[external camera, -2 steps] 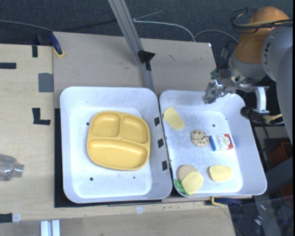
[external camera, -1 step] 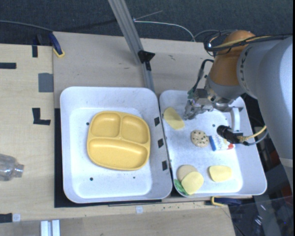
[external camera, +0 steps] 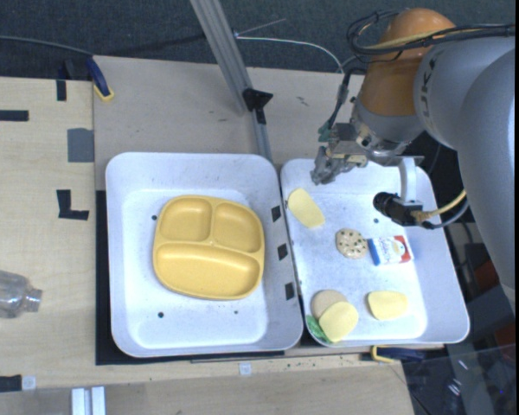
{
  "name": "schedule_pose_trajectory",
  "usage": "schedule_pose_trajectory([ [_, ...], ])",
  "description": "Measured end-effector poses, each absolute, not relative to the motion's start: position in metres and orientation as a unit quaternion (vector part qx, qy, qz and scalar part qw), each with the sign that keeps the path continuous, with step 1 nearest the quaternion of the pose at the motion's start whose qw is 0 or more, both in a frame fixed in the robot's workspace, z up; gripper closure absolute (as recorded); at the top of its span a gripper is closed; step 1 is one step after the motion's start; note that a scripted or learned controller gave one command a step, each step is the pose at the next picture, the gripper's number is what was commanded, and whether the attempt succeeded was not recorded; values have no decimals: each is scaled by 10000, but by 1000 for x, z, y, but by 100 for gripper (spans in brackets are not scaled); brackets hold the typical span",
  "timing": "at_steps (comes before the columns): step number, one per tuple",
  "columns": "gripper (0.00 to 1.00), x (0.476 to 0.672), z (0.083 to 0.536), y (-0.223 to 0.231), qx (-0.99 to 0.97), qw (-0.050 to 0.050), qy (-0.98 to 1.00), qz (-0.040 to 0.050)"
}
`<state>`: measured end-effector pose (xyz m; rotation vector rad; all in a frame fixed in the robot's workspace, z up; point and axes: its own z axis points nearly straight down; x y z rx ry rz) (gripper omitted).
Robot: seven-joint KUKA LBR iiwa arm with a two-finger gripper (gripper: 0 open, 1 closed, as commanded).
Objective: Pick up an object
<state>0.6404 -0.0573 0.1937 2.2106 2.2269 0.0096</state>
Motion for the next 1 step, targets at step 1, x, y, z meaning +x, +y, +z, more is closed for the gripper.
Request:
schedule_pose_trajectory([
  [1,100,608,188,-6,7051,-19,7091,-10],
])
